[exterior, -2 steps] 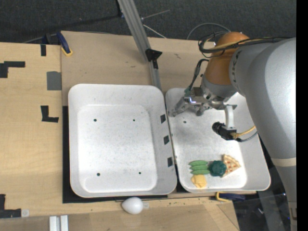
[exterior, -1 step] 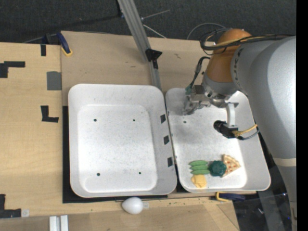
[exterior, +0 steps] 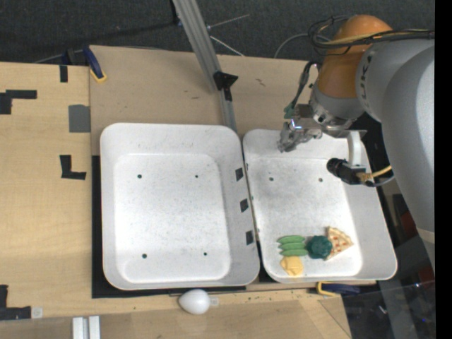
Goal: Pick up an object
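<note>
Several small toy items lie at the near end of the right bin point(exterior: 314, 189): a green pea pod point(exterior: 290, 242), a dark green round piece point(exterior: 319, 247), a pizza slice point(exterior: 340, 240) and a yellow piece point(exterior: 292, 264). My gripper point(exterior: 288, 138) hangs over the far left corner of that bin, well away from the toys. Nothing shows between its fingers.
The left bin point(exterior: 169, 203) sits beside the right one. A white egg-shaped object point(exterior: 194, 301) lies on the bench in front of the left bin. A grey metal pole point(exterior: 205, 48) slants up behind the bins. The arm's grey body fills the right side.
</note>
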